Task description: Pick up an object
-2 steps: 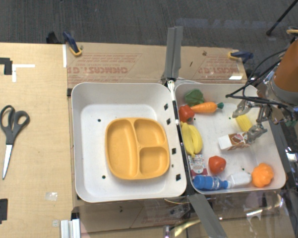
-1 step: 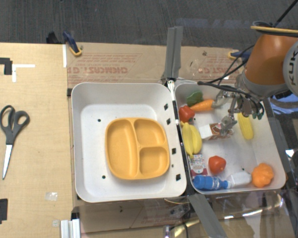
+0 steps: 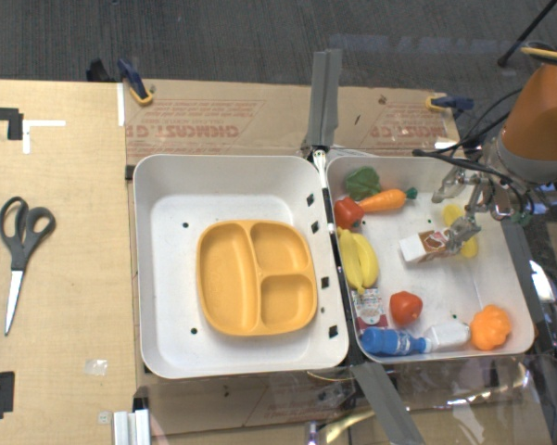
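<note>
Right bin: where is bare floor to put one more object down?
In the right bin, bare floor lies between the tomato, the small box and the orange fruit. The left wall is crowded: carrot, bananas, blue bottle. The claw hangs by the box.

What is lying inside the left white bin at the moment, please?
The left white bin holds a yellow divided tray with three compartments, all bare. Whatever lies beneath the tray is covered and cannot be seen.

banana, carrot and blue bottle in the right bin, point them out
banana [image 3: 359, 260], camera view, middle of the yellow bunch
carrot [image 3: 384, 201], camera view, middle of the orange body
blue bottle [image 3: 389, 343], camera view, middle of the blue body
</note>
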`<state>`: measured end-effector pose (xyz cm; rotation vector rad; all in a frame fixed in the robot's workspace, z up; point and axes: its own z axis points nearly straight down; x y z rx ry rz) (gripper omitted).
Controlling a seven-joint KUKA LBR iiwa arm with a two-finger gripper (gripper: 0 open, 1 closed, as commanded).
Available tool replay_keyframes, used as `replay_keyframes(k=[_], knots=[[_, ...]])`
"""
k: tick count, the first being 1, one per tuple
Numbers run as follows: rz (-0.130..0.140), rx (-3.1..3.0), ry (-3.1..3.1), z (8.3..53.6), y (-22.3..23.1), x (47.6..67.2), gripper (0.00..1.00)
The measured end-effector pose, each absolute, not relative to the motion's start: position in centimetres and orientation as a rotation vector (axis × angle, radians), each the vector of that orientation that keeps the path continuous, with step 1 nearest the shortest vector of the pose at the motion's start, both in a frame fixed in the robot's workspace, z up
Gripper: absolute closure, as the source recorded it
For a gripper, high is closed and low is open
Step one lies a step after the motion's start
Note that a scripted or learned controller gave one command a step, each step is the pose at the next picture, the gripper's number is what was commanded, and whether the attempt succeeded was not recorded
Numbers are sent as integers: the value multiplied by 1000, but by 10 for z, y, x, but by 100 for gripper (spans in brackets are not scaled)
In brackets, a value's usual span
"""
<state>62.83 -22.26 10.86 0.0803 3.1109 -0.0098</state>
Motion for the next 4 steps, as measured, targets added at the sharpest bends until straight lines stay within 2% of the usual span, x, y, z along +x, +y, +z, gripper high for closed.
replay_keyframes(k=[1, 2, 3, 4], knots=[[-10, 310, 3090, 109, -224, 605, 0], [-8, 511, 3079, 108, -225, 622, 0], [-1, 811, 3013, 107, -223, 631, 0], [-1, 803, 3004, 123, -223, 635, 100]])
